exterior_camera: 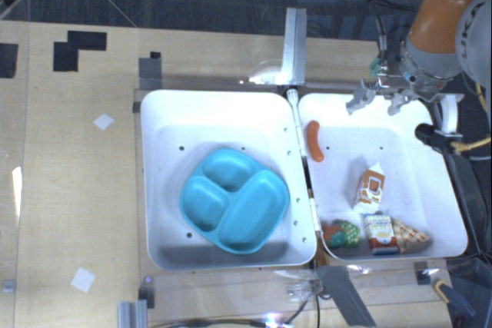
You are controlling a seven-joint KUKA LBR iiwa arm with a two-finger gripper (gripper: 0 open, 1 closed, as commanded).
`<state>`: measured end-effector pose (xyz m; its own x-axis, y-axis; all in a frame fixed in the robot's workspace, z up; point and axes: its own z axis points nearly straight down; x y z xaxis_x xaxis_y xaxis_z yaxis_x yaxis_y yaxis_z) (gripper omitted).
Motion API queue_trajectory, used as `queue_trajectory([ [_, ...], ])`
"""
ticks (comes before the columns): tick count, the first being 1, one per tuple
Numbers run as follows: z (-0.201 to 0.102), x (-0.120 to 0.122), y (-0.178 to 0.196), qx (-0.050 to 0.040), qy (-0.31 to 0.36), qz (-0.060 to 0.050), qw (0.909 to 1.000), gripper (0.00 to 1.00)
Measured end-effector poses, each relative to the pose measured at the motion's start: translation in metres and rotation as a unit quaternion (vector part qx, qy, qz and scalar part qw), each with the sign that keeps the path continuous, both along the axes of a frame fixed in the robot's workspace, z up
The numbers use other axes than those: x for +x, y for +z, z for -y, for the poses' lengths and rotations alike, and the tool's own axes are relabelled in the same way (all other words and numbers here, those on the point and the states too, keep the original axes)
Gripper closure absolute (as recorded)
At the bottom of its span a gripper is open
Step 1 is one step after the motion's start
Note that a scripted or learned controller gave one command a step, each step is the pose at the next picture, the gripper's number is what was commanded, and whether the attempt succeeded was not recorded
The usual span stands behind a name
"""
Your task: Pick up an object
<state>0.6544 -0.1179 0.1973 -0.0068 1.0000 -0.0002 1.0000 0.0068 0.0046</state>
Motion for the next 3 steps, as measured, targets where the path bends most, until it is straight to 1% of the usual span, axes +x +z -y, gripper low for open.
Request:
queue_trajectory([
  [1, 0.040, -0.033, -0.111, -0.0001, -0.050, 0.001, 0.9988, 0.00],
  [2, 0.033, -0.094, -0.109, 0.0000, -0.088, 0.002, 0.9961, 0.00],
  [3, 0.034, -0.091, -0.096, -0.0009, -0.088, 0.006, 0.9961, 1.00],
])
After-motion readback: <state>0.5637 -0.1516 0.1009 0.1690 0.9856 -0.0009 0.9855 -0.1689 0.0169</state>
